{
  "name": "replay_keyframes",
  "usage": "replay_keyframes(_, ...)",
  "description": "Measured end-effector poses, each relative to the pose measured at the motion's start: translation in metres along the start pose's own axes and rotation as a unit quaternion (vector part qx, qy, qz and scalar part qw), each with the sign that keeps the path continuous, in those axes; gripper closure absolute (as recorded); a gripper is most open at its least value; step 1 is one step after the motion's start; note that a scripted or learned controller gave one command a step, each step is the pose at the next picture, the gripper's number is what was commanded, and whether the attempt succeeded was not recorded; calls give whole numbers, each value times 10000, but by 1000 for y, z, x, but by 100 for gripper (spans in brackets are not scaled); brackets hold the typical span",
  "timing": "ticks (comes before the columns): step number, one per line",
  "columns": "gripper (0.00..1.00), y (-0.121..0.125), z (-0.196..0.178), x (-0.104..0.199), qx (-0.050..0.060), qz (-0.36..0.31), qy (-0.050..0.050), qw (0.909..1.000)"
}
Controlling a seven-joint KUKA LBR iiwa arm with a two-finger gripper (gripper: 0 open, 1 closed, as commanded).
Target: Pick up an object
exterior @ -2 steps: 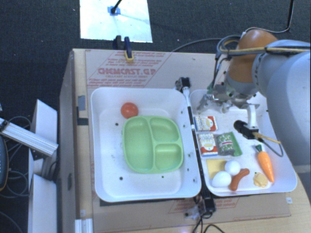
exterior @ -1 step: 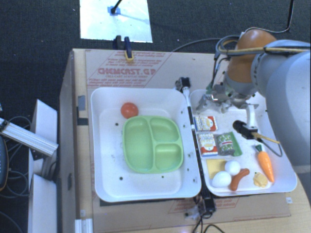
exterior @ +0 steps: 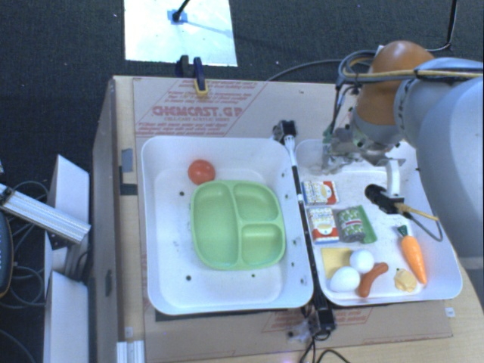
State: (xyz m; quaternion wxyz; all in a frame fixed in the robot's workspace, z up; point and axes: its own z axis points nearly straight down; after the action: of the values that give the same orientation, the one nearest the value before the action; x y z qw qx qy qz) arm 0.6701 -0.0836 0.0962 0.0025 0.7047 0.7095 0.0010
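Note:
My gripper (exterior: 335, 156) hangs over the back left corner of the right bin (exterior: 448, 280), above bare white floor. Just in front of it lies a small red and white carton (exterior: 320, 192), with a second carton (exterior: 325, 224) and a green packet (exterior: 355, 224) further forward. At the bin's front lie a yellow cheese slice (exterior: 335, 259), two white eggs (exterior: 361, 260) (exterior: 345, 279), a brown sausage (exterior: 372, 278), an orange carrot (exterior: 413, 257) and a pale yellow piece (exterior: 406, 280). I see nothing between the gripper and these objects.
The left bin (exterior: 151, 203) holds a green divided plate (exterior: 238, 224) and a red ball (exterior: 200, 171) behind it. A black-edged divider (exterior: 299, 203) separates the two bins. Cardboard (exterior: 197, 112) lies behind the bins.

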Motion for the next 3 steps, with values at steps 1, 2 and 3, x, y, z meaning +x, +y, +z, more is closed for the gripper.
replay_keyframes(1,0,0,0,0,-1,0,0,10000)
replay_keyframes(2,0,-1,11,-3,13,21,3,10000)
replay_keyframes(3,0,-1,11,1,15,10,4,10000)
